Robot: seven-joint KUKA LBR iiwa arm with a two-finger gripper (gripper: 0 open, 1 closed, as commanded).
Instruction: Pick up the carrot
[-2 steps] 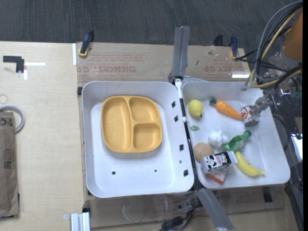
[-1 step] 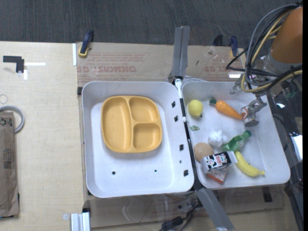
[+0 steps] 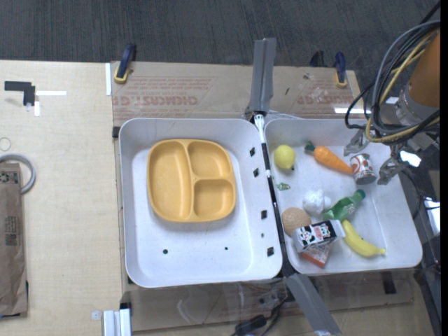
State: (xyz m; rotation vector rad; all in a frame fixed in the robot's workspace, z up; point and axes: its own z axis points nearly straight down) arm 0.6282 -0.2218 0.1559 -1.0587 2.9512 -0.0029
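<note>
The carrot point(image 3: 331, 159) is orange with a small green top and lies slanted in the back half of the right bin point(image 3: 402, 257). My gripper point(image 3: 372, 157) hangs at the bin's back right, a little to the right of the carrot's thick end and apart from it. Its two fingers stand apart, so it is open, with nothing held between them. A small red and white can point(image 3: 362, 167) sits just beneath and beside the fingers.
A lemon point(image 3: 284, 157) lies left of the carrot. Nearer the front are a white crumpled item point(image 3: 316, 201), a green bottle point(image 3: 344, 206), a brown round item point(image 3: 295, 220), a cow-print carton point(image 3: 314, 235) and a banana point(image 3: 362, 241). The left bin point(image 3: 133, 243) holds a yellow divided plate point(image 3: 190, 180).
</note>
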